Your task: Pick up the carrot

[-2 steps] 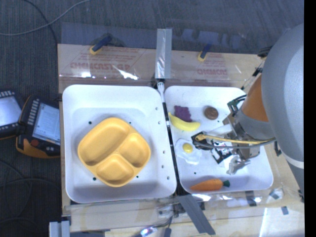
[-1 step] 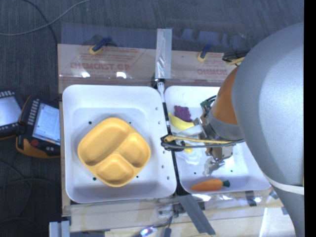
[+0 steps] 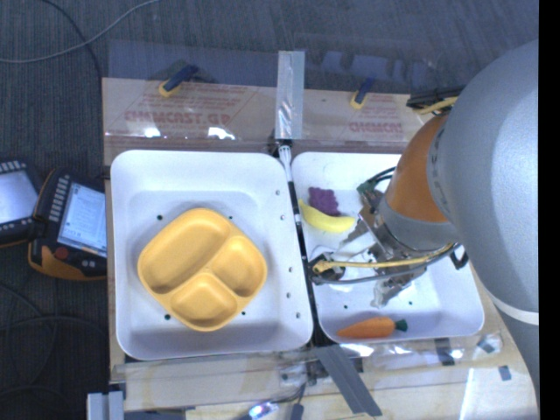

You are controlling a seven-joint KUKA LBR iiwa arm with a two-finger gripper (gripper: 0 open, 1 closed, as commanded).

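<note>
From the overhead camera view I take the smooth, tapered orange carrot with a small green stem end as my landmark; it lies flat on the floor of the shallow white plastic right bin, close to that bin's near wall, with its green end pointing right. Nothing touches it.

Above the carrot, farther into the same bin, I see the metal two-finger gripper hanging at the end of the grey arm with its glossy orange band. The gripper sits apart from the carrot, and I cannot tell whether it is spread or closed, since cables and brackets clutter it.

Up and left of the carrot lies a curved, smooth yellow banana, and just beyond that a knobbly purple bunch of grapes, the two touching or nearly so.

Well left of the carrot, in the white left bin, rests a rounded yellow plastic plate with three moulded compartments. Both bins sit on the counter, covered there by a glossy sheet.
</note>
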